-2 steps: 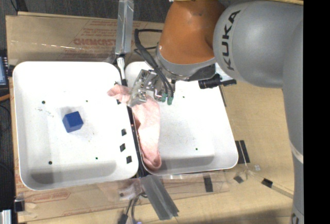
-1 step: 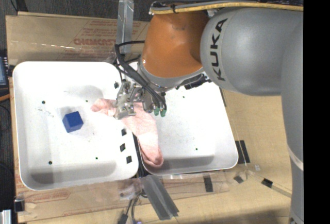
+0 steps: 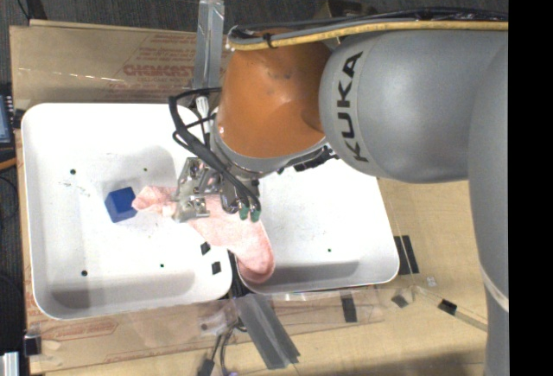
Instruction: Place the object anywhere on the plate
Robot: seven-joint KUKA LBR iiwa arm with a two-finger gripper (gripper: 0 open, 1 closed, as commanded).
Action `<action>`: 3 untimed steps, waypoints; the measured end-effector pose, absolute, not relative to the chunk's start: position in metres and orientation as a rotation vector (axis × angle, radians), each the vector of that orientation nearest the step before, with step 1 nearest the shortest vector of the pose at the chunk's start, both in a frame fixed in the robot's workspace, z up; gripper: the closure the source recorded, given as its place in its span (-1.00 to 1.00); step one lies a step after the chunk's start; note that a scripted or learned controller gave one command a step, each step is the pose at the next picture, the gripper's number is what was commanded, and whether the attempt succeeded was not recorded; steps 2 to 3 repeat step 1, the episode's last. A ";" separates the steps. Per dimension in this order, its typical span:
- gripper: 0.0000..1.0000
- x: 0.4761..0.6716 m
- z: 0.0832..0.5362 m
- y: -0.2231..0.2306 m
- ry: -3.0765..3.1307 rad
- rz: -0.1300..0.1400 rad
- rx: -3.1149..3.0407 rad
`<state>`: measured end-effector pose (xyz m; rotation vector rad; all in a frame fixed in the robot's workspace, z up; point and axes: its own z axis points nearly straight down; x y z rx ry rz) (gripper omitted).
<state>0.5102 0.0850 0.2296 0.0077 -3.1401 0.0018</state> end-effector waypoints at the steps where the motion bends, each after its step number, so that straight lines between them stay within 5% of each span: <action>1: -1.00 0.510 0.230 0.085 -3.140 0.002 0.007; 3: -1.00 0.510 0.230 0.085 -3.140 0.002 0.007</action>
